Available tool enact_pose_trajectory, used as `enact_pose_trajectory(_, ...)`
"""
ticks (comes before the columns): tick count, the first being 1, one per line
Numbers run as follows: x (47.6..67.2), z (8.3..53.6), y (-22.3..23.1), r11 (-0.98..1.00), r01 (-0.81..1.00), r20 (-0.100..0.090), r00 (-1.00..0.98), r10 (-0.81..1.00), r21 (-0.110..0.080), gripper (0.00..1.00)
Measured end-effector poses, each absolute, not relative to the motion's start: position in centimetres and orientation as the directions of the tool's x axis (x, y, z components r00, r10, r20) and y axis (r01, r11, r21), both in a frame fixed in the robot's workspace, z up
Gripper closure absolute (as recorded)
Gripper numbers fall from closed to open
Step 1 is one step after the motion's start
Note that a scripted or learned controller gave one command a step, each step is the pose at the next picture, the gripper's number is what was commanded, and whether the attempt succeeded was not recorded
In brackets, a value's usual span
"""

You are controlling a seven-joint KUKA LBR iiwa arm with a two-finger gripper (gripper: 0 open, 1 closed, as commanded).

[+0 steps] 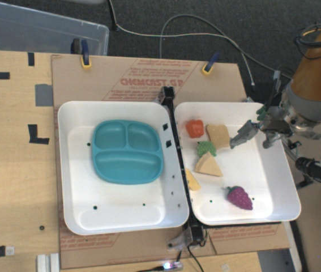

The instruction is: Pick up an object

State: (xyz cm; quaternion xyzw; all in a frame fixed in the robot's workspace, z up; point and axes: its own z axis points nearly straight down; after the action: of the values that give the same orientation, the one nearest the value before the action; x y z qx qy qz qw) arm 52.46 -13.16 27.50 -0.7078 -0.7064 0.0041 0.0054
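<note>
The right bin (pixel 273 174) holds several toy foods. A red tomato (pixel 194 128) and a tan block (pixel 218 136) lie near its far left. A green broccoli piece (pixel 206 148), a pale cheese wedge (pixel 209 165) and a yellow piece (pixel 191 180) sit below them. Purple grapes (pixel 239 197) rest near the front. My gripper (pixel 256 138) hangs over the bin's right part, open, with nothing between its fingers. Its left finger (pixel 243 135) points toward the tan block, a little short of it.
The left bin (pixel 75 208) holds a teal divided plate (pixel 128 152). A black divider clip (pixel 167 95) sits where the two bins meet. Cables run across the dark floor behind. A clear plastic box (pixel 35 33) stands at the far left.
</note>
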Motion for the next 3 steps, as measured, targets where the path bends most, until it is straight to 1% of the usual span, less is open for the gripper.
enact_pose_trajectory(1,52.7,28.1,-13.1,0.001,1.0,0.0,-0.001,1.0,-0.002,0.0)
enact_pose_trajectory(2,52.8,21.9,-13.7,0.0,1.0,0.0,0.0,1.0,-0.007,0.0)
enact_pose_trajectory(3,51.9,16.8,-13.1,0.001,1.0,0.001,-0.001,1.0,-0.007,0.0)
